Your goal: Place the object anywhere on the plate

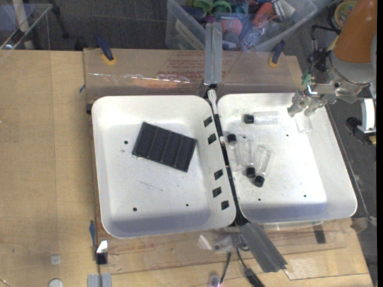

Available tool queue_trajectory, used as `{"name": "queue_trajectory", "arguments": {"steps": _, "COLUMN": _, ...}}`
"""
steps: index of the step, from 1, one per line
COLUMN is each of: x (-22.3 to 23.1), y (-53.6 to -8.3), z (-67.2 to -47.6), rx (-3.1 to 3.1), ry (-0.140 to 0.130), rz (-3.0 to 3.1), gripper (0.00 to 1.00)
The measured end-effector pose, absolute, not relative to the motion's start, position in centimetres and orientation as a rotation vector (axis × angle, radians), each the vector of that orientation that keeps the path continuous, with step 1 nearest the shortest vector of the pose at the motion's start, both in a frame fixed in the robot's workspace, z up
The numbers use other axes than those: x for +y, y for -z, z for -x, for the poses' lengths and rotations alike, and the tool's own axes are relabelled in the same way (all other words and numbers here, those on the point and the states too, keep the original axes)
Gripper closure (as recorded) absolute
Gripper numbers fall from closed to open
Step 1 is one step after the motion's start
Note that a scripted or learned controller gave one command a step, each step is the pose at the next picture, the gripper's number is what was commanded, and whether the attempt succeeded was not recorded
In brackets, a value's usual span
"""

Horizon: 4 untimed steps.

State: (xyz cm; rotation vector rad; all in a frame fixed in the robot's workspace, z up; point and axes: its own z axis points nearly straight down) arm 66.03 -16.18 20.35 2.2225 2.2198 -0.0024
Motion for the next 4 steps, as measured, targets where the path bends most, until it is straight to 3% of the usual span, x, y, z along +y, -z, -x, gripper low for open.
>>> {"name": "queue_trajectory", "arguments": {"steps": 2, "x": -14.4, "y": -30.6, "z": -56.4, "rx": 1.878, "ry": 0.003, "rz": -2.521, "gripper": 1.00}}
{"name": "queue_trajectory", "arguments": {"steps": 3, "x": -18.2, "y": -41.5, "z": -51.3, "rx": 1.609, "ry": 0.001, "rz": -2.698, "gripper": 1.00}}
{"name": "queue_trajectory", "arguments": {"steps": 4, "x": -21.4, "y": -43.5, "z": -48.0, "rx": 1.903, "ry": 0.000, "rz": -2.496, "gripper": 1.00}}
